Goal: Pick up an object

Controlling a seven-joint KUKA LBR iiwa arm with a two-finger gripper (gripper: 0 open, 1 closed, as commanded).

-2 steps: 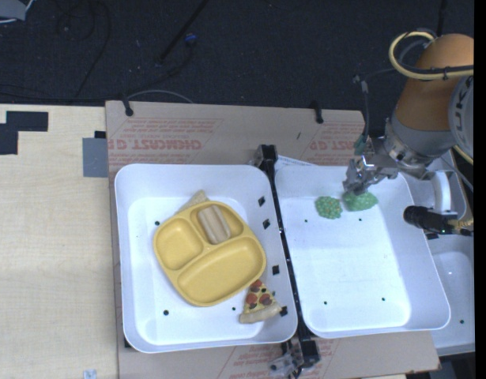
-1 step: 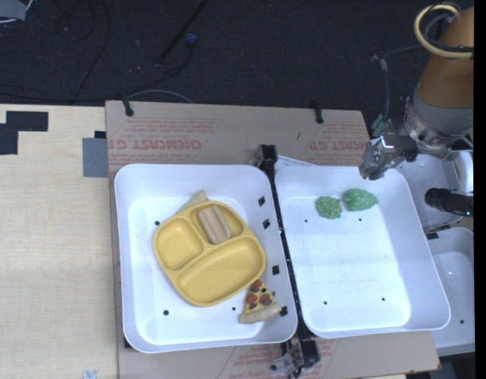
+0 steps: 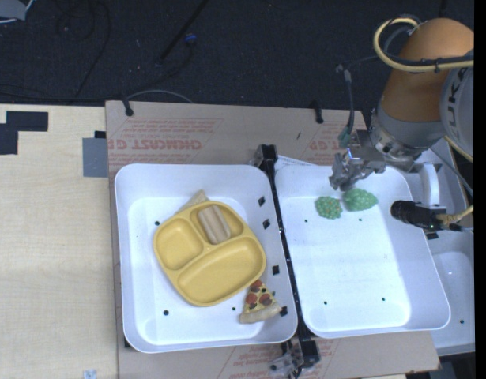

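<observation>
Two green leafy pieces lie at the back of the right bin: a rounder one and a flatter one. My gripper hangs just above and between them, its tips close to the flatter piece. In the left bin sits a yellow divided plate with a hot dog in one compartment. A pizza slice lies by that plate's front right corner.
A black divider runs between the two bins. A black cylinder-shaped fitting juts in at the right bin's right rim. Cardboard lies under both bins, with a wooden bench top to the left.
</observation>
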